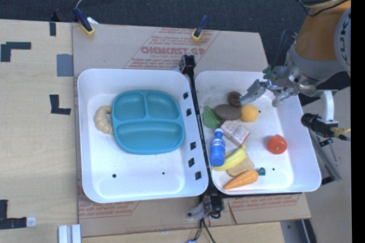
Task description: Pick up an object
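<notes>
Two shallow white bins side by side on a cardboard-covered bench. Left bin (91, 139): a light-blue plastic tray with three compartments (148, 122), and a beige curled toy (103, 120) touching its left edge. Right bin (296, 170): a heap of toy food. Near the divider, a green leaf-shaped piece (210, 118), beside it a dark brown oval piece (227, 112) and a small brown round piece (234, 98). Just right of these, a small orange ball (249, 113). Below, a pink-and-white speckled block (235, 133), a blue plastic bottle with a white cap (217, 148), a yellow banana (232, 158), a tan bread-like slice (241, 167), and an orange carrot with a green tip (243, 179) near the front wall. Apart to the right, a red tomato (276, 144) alone on bare floor. Grey two-finger gripper (265, 94) over the upper right bin, fingers spread apart with nothing between them, one fingertip (250, 93) just above the orange ball.
</notes>
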Robot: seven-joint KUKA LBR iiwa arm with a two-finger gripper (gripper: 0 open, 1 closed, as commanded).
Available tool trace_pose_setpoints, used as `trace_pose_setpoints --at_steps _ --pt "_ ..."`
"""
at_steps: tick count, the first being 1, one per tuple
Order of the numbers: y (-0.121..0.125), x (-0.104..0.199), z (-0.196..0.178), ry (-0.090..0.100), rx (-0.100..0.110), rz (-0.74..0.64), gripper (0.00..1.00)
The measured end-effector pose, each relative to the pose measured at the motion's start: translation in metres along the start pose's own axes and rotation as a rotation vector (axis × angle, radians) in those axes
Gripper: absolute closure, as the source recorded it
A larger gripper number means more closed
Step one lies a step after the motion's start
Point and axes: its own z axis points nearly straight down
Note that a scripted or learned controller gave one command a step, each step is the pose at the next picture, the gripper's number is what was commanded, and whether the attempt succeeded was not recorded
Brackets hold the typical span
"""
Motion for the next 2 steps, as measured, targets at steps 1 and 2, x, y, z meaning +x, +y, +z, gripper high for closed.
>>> trace_pose_setpoints --at_steps 1,2 --pt "0.0393 0.0 0.1266 -0.003 -0.014 0.002 0.0" --pt "0.0372 0.0009 0.1195 -0.001 -0.006 0.0 1.0"
